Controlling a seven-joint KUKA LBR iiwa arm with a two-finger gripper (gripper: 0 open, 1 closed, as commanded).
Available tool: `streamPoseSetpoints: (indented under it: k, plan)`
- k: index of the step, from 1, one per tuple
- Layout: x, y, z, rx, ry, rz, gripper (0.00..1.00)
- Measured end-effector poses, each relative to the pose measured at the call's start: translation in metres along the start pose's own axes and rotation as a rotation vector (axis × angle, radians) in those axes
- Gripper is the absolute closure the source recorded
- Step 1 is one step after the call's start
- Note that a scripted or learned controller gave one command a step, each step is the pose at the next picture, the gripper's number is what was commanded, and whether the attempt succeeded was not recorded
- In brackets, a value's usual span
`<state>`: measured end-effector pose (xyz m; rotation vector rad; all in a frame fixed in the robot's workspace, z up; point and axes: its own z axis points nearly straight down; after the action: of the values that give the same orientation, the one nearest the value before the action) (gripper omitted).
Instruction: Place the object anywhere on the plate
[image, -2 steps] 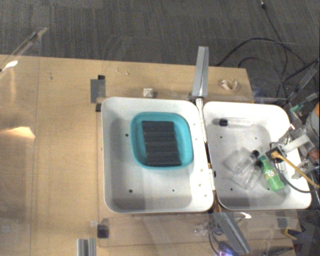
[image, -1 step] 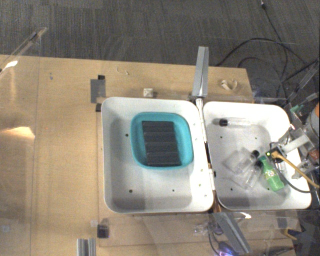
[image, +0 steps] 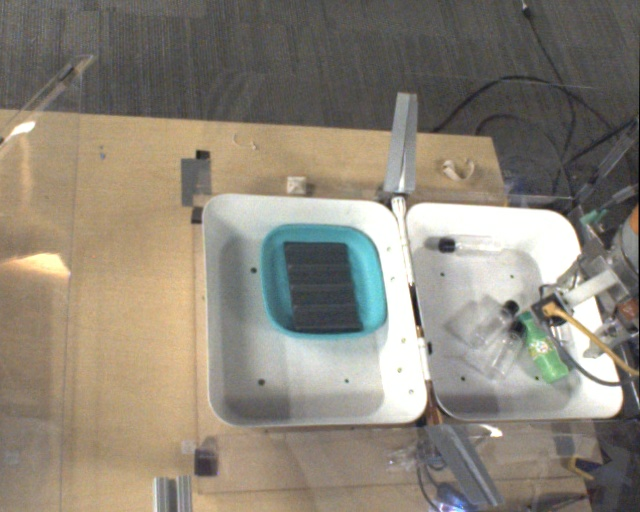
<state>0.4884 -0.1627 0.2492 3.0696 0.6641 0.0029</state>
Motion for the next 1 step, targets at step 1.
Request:
streamPoseSetpoints:
  k: [1]
  plan:
    - [0.0026,-0.0062,0.0090,0.001,0.000,0.012,0.00]
